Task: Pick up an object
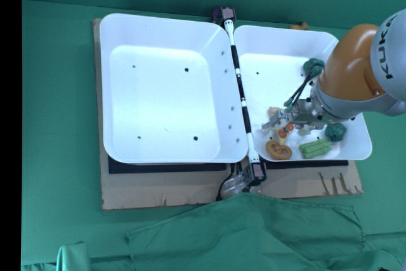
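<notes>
You have two white bins side by side: the left bin (165, 89) shows bare floor, and the right bin (266, 66) holds the clutter. Near its front wall lie an orange pretzel-shaped piece (278, 150), a green ridged piece (315, 148) and a dark green lump (335, 131). The gripper (283, 119) sits low over a pizza-slice toy (285, 132), yellow with red spots; you cannot tell how its jaws stand.

The arm (355, 66) reaches in from the right, bent downward, its end effector (279, 118) held low.
</notes>
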### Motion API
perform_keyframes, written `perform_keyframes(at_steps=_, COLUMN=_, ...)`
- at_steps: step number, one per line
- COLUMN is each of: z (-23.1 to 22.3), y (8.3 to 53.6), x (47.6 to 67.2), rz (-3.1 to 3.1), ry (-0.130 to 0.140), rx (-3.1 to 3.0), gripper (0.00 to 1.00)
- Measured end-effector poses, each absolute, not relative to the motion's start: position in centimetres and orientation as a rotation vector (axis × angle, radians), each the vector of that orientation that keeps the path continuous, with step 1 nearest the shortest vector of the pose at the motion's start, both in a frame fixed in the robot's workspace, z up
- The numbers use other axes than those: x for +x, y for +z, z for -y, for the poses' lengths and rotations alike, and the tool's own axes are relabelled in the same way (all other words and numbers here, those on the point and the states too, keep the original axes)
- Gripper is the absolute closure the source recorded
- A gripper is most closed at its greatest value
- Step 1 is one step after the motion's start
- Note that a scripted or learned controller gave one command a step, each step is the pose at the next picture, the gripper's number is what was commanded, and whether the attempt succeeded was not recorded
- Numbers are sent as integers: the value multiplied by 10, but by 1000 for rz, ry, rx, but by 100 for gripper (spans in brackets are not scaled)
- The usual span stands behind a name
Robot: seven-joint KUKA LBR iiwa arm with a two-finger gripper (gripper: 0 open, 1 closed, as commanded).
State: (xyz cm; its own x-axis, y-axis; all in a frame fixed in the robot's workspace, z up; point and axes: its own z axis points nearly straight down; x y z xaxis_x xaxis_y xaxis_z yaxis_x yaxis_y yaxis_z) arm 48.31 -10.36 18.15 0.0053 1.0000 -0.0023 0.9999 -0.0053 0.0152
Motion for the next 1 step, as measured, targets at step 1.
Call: perform_keyframes(at_steps=1, z=111, y=185, x=473, rz=-2206, ry=20, rx=2213, gripper=0)
